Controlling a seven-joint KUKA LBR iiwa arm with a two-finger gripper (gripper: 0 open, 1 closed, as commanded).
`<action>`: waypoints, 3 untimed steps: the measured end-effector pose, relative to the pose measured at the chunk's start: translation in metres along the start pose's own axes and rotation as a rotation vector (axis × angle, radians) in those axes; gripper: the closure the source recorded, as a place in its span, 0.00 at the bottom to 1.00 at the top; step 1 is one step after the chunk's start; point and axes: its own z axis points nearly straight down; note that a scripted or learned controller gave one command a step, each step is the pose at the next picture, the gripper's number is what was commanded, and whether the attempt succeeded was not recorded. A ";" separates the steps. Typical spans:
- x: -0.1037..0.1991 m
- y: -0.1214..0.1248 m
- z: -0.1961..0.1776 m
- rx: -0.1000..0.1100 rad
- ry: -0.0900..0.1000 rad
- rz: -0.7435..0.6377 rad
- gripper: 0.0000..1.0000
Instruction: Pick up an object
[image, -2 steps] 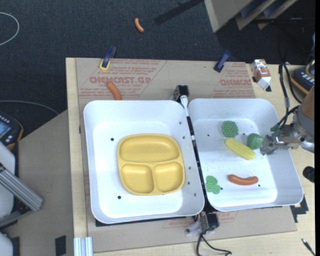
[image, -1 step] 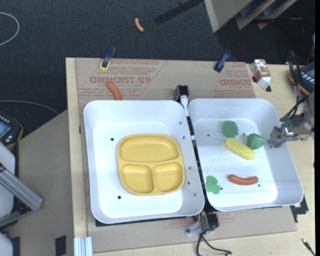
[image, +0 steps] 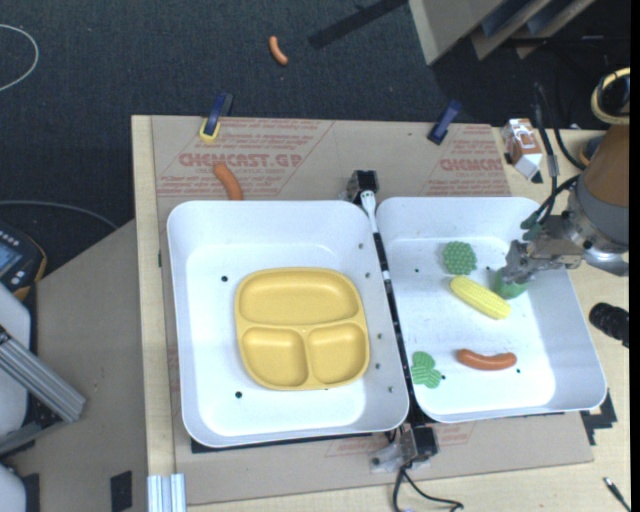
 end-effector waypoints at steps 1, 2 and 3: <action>0.051 0.020 -0.005 0.001 0.000 -0.001 1.00; 0.094 0.046 0.014 0.002 0.000 0.001 1.00; 0.124 0.055 0.010 0.002 0.000 0.002 1.00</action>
